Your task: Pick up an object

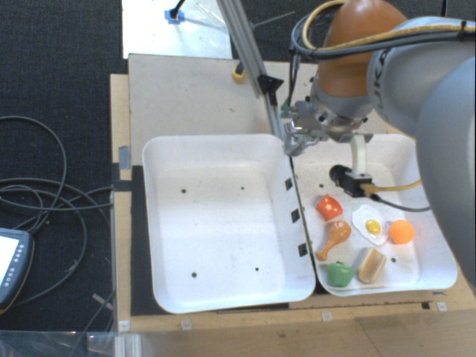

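**While gripper (pixel 296 141) hovers, 6 objects lie in right-hand bin (pixel 435 262)**

Where that bin's far corner meets the left-hand bin (pixel 223 207), you have the gripper; whether it is wide or narrow cannot be told. Tomato (pixel 329 207), drumstick (pixel 335 238), fried egg (pixel 370 224), orange (pixel 401 232), bread roll (pixel 370 265) and green fruit (pixel 339 274) lie apart from it, toward the near edge.

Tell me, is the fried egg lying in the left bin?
No, the fried egg lies in the right bin, between the drumstick and the orange ball.
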